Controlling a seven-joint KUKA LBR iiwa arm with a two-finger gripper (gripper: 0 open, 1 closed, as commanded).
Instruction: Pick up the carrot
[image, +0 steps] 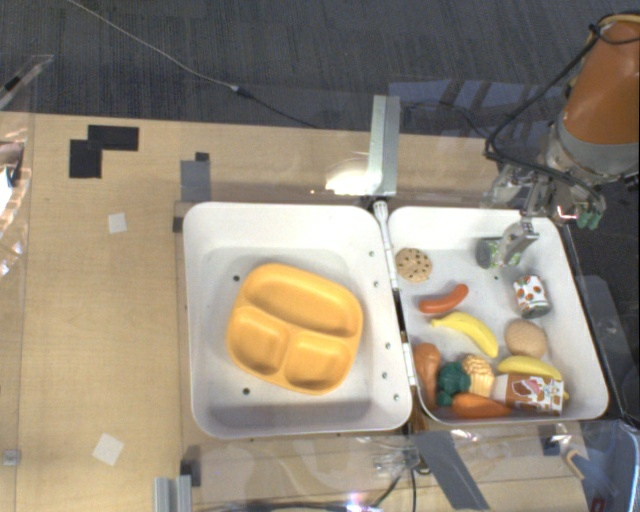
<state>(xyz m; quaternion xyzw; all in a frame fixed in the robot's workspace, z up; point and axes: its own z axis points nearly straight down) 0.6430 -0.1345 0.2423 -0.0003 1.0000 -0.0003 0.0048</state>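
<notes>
A robot arm hangs over the far corner of the right bin while the carrot (481, 406) lies at the bin's near edge, well apart from it.

The gripper (517, 243) sits above the far right part of the right bin (590, 330); whether its jaws are spread or pressed together cannot be told from this angle, and nothing shows between them; the carrot, orange and tapered, lies on its side along the near wall, touching a green broccoli piece (452, 379) on the left and a red-and-white carton (533, 392) on the right; it looks like a light, stiff, smooth plastic toy, likely to slip or roll; the thicker middle, gripped across its width, seems the safest hold; the left bin (200, 330) holds a yellow divided tray (294, 327).
</notes>
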